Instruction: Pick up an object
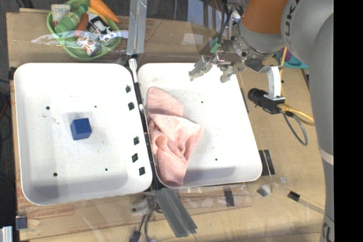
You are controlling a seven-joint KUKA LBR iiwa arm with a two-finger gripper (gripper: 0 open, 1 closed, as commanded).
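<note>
In the upper right of the frame the two-finger gripper [211,72] hangs with jaws apart and empty; the crumpled pink cloth [170,136] lies below it, so nothing is picked yet.

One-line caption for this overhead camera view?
Open gripper hovers over right bin holding pink cloth; blue cube in left bin.

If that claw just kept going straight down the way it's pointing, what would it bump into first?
Most likely the bare white floor of the right bin. The gripper, fingers apart, hangs over that bin's far end, and the pink cloth lies nearer and to the side. Depth is hard to judge from this slanted view.
</note>
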